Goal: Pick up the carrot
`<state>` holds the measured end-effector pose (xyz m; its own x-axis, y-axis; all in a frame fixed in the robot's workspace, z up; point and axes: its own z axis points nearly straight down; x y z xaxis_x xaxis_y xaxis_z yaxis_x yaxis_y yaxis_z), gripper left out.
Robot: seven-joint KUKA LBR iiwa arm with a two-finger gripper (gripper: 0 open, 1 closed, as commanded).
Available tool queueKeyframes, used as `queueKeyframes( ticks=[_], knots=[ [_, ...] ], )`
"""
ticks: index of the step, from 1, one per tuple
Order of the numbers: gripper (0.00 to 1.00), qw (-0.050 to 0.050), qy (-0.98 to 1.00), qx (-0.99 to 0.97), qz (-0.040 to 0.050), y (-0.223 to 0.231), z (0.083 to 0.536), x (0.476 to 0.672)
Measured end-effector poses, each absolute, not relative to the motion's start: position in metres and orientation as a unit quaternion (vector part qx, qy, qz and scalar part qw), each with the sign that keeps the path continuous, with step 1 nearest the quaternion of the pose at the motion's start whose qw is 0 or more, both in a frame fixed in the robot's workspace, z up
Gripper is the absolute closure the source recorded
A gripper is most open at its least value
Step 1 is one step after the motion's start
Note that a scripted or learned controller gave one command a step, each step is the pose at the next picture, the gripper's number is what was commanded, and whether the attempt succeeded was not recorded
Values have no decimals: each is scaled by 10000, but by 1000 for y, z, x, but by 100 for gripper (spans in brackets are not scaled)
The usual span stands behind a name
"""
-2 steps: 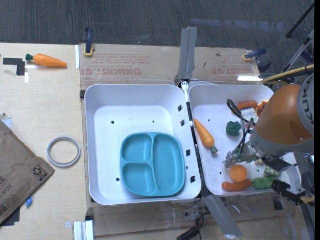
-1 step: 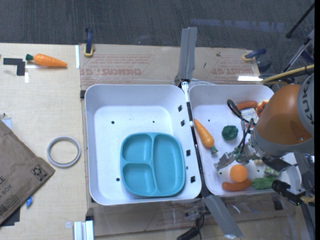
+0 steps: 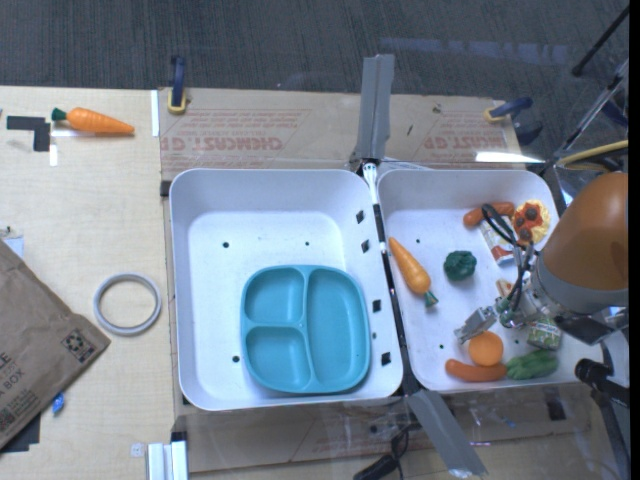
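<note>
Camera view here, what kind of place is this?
Probably a robotics lab bench for pick-and-place trials: two white bins sit side by side on clamped cardboard, toy food like the carrot is scattered in the right bin, and the arm reaches in.

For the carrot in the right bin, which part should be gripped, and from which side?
Grip the carrot at its thick orange middle, coming straight down from above. It lies flat and diagonal near the right bin's left wall, so close across its width; its green stem end is too thin.
</note>
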<state>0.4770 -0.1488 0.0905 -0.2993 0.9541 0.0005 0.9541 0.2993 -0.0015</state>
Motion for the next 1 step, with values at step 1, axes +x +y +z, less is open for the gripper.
queueKeyframes(
  ticks=[1],
  knots=[
    [100,10,-8051,-5931,4,-149,99,477]
  ],
)
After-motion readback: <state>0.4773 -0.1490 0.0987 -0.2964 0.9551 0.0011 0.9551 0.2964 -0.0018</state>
